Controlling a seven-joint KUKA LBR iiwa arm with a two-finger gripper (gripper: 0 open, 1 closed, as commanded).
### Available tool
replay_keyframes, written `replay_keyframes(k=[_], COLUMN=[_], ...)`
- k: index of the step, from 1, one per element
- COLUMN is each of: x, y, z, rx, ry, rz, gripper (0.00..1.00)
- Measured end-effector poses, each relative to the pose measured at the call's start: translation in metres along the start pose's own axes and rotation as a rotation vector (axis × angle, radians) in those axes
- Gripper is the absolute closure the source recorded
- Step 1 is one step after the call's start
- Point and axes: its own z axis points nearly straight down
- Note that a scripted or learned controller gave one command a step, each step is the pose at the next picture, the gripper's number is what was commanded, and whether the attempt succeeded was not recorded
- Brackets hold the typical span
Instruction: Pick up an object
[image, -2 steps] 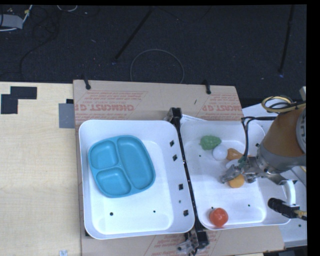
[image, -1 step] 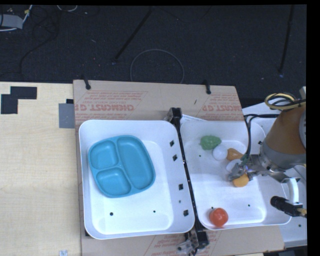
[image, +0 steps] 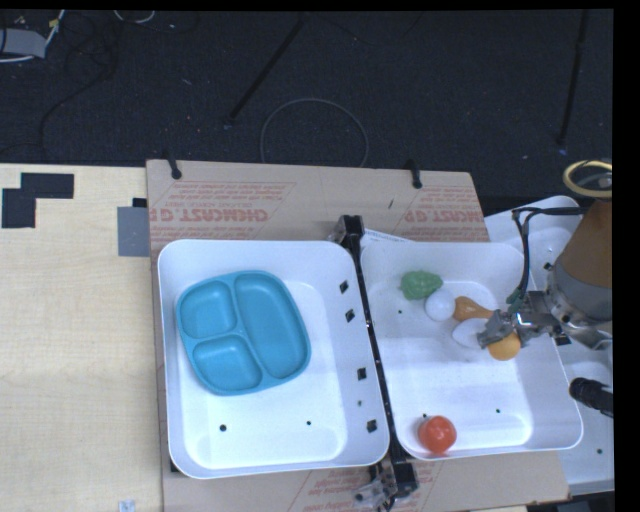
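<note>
The robot's two-finger gripper is pinched on a small, smooth orange-yellow plastic toy near the right edge of the right white bin, which looks light, hard and slippery, best squeezed across its middle

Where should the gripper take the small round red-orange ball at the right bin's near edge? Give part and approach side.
Grip the small round red-orange ball across its widest middle, coming straight down from above. It is round, so no side is better by shape, but it sits against the right bin's front wall, which probably blocks a sideways approach. Set the fingers left and right of it, along the wall.
</note>
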Motion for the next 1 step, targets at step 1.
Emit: replay_keyframes(k=[1], x=[-0.0008], y=[0.0006], z=[-0.0439], rx=[0.001], ry=[0.001], rz=[-0.008], gripper=[1.00])
